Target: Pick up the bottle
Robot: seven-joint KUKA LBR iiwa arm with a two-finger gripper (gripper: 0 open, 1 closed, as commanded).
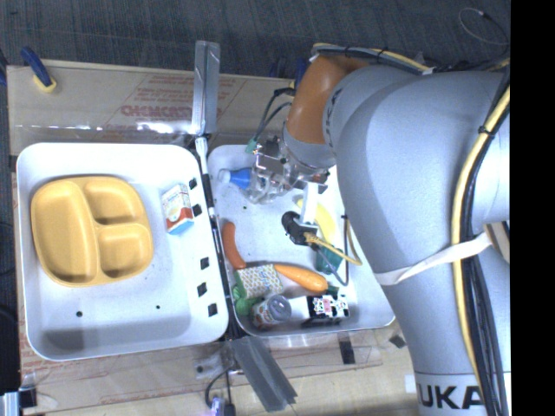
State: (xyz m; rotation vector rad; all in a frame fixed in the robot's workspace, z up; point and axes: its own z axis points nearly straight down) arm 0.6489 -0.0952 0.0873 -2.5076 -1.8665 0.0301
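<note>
**White bin, bottle not yet lifted**

Grey steel is all I can offer of myself here: my gripper [260, 180] hangs low at the far end of the right bin [260, 228]. Just beside it lies a small blue-and-white thing [234, 178] whose kind I cannot make out. Whether I am spread or closed, I cannot tell; the wrist hides too much. Nothing shows clamped in me.

What reads most like the bottle [274, 308] lies at the opposite, near end of this same bin. It looks like a small clear body with a grey cap turned toward the camera. It is crowded there: a green checkered piece [257, 280] touches it on the far side, a carrot [300, 276] lies just beyond, and a black-and-white item [326, 306] sits close on its right. A sausage [231, 245] lies along the bin's left wall between us.

I judge the task barely begun. No grasp is made, and I am well apart from the bottle. The reach down the bin, the descent among its neighbours, the closing and the lift are all left.
</note>
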